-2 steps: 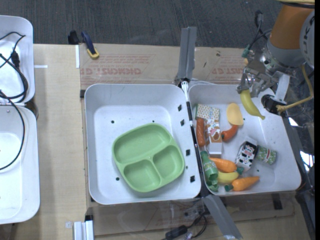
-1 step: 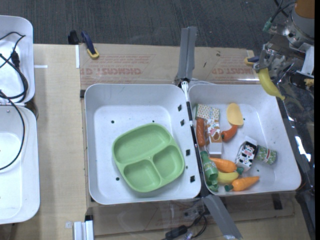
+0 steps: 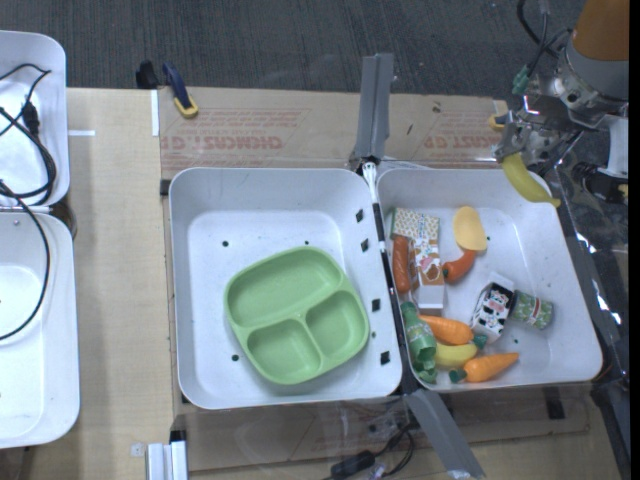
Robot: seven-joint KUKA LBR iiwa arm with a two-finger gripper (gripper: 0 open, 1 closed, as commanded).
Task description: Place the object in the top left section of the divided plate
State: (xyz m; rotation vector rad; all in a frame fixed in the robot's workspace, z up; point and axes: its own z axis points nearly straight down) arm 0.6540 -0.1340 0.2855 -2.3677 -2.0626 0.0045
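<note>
Up at the far right, the gripper (image 3: 528, 158) hangs above the far right corner of the right bin (image 3: 560, 268), and a yellow banana (image 3: 529, 180) sits pinched between its fingers, tilting down toward the right. The banana is clear of the bin floor, over the rim, well apart from the other toys. Above the gripper the grey wrist carries loose black cables, and the arm's orange band (image 3: 606, 13) shows at the top right corner.

Over in the left bin (image 3: 190, 268) lies the green divided plate (image 3: 296, 315), turned at a slant, with 3 sections: 1 large one on its far left side and 2 smaller ones toward the near right. All 3 are bare.

Down in the right bin, a small printed carton (image 3: 424, 248) lies near the left wall beside a reddish sausage (image 3: 401, 265). A yellow chip-shaped piece (image 3: 469, 228) sits farther right, touching an orange-red pepper (image 3: 460, 267). Toward the near side, a black-and-white toy cow (image 3: 491, 310) lies against a green cup (image 3: 533, 312). Along the near edge, a green bottle (image 3: 417, 336), an orange carrot (image 3: 446, 329), a yellow piece (image 3: 455, 353) and a second carrot (image 3: 487, 367) crowd together.
</note>
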